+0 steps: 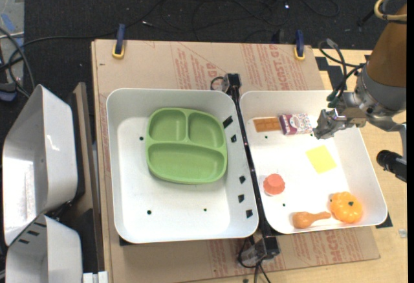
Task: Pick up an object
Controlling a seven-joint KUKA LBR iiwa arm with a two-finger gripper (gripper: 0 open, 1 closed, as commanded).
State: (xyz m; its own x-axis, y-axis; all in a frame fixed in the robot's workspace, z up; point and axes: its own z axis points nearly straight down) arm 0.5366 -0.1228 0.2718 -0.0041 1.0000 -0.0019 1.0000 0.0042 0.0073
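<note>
Gripper (325, 126) hovers over the right bin (372, 165); finger state cannot be told. Small packet (296, 123) just beside it; yellow square (321, 159) below.

Unreadable reversed red lettering on cardboard sheet (194, 58)

2 white bins (123, 146), 1 green tray (187, 146), 5 small objs in right bin (365, 165).

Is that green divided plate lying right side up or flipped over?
Right side up: the green plate shows its three hollow compartments facing upward.
</note>
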